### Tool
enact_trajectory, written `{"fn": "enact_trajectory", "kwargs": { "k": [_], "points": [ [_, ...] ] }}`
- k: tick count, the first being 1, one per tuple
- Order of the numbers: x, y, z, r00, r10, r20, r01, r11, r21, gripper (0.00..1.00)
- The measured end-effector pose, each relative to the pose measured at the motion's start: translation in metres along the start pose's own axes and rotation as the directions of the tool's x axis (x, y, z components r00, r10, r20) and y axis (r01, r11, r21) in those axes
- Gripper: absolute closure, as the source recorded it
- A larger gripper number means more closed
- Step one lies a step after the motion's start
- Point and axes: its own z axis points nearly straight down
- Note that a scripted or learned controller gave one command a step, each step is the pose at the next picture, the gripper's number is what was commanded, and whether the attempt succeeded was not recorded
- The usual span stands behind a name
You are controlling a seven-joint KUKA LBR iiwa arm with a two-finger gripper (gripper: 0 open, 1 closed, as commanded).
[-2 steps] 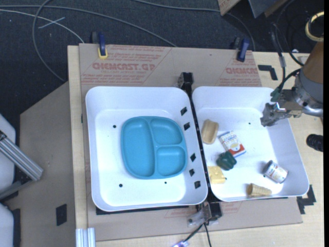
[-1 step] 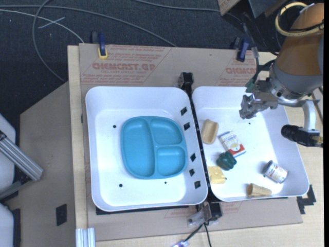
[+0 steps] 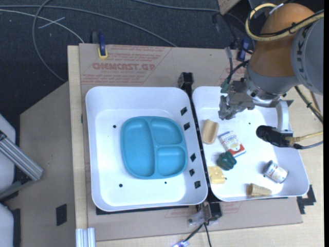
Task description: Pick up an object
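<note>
Gripper [image 3: 227,108]: poised at eleven o'clock of right bin [image 3: 253,153], opening indiscernible, nothing seen held, presumably staged to descend; nearest candidate, tan block [image 3: 209,131], at its seven o'clock.

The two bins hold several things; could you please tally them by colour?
Blue: 1, divided plate
Tan or yellow: 3, tan block, yellow wedge, tan wedge
Green: 1, lump
Red and white: 1, packet
Silver: 1, can
Total: 7

Arm [image 3: 280,40] cut off by my top and right edges, far corner of the right bin [image 3: 254,161] hidden under it, gripper [image 3: 226,108] a dark clump I can't resolve, print on the red-and-white packet [image 3: 231,142] and small can [image 3: 276,172] too small to read
</note>
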Motion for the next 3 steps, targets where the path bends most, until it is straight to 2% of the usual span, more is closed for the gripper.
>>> {"fn": "enact_trajectory", "kwargs": {
  "k": [2, 3],
  "points": [
    [0.091, 0.029, 0.020, 1.000, 0.002, 0.002, -0.002, 1.000, -0.004, 1.00],
    [0.118, 0.037, 0.007, 1.000, 0.003, 0.002, -0.003, 1.000, -0.005, 1.00]
  ]
}}
